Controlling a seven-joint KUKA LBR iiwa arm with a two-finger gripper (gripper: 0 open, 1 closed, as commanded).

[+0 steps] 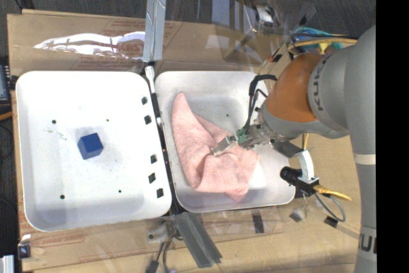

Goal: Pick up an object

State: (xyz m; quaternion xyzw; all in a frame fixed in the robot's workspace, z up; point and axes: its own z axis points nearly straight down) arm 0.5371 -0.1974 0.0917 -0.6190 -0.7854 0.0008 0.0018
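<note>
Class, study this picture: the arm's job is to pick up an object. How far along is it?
Done: the gripper has reached into the right bin and sits on the pink cloth. In hand: it presses at a bunched fold, but a grasp cannot be confirmed. Left: securing and lifting, since the cloth lies on the bin floor. The blue cube sits untouched in the left bin.

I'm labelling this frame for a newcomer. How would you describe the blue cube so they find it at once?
Start at the two white bins side by side and take the left bin, away from the arm. The blue cube sits alone on its floor, left of centre. It is small, solid and blue, unlike the crumpled pink cloth in the right bin.
</note>
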